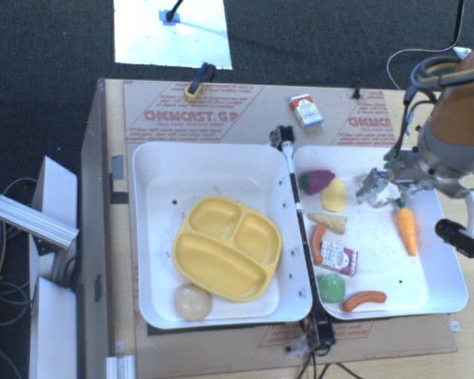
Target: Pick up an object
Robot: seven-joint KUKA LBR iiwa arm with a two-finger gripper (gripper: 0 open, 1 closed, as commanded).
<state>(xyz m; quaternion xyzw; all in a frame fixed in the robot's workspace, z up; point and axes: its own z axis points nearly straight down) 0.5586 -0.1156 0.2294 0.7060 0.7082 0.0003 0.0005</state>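
Tapered orange carrot [408,230], green-stemmed

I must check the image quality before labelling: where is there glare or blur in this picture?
Camera view: the pale sheet on the dark floor glares strongly; the gripper over the right bin looks soft and hard to read; the yellow tray and carrot are sharp, under even light with faint shadows.

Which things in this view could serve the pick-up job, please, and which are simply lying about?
For the job: gripper; orange plastic carrot; yellow lemon-shaped toy; purple toy eggplant; red toy sausage.

Lying about: yellow divided plastic tray; small red-and-white carton.
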